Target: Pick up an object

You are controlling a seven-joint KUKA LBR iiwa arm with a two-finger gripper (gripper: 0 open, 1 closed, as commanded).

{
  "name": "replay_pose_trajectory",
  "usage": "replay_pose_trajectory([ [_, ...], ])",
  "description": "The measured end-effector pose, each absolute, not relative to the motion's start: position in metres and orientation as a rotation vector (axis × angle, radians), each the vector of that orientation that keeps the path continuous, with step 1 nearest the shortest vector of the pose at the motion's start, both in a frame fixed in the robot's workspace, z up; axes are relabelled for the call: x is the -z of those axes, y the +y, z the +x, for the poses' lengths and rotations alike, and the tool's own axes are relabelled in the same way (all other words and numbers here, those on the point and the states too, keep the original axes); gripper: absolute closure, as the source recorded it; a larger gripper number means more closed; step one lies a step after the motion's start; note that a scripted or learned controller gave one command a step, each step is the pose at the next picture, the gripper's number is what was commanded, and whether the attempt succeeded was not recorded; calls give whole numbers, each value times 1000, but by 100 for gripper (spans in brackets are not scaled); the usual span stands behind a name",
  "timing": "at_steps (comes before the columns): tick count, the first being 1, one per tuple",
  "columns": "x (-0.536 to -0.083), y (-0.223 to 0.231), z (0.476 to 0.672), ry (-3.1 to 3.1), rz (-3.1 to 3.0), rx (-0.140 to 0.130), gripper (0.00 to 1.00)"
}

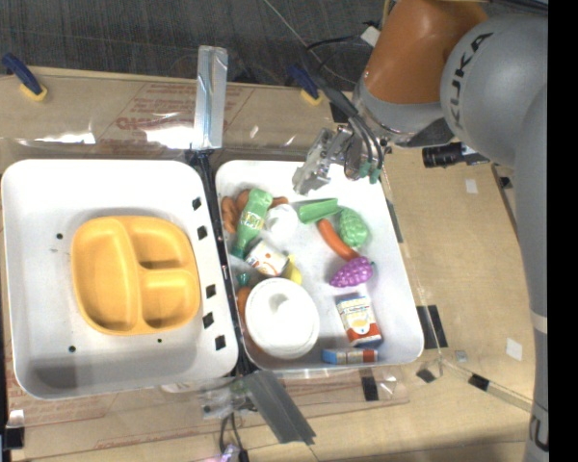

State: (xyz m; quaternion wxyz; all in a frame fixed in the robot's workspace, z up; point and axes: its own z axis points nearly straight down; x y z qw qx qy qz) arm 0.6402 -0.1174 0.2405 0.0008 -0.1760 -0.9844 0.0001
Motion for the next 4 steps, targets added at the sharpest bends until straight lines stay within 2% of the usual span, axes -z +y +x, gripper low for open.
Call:
replay_pose_trajectory([
  [3,-275,-115,644,-3106,-526,-6,100],
  [4,-266,-158,644,-3146,-80,-4,100],
])
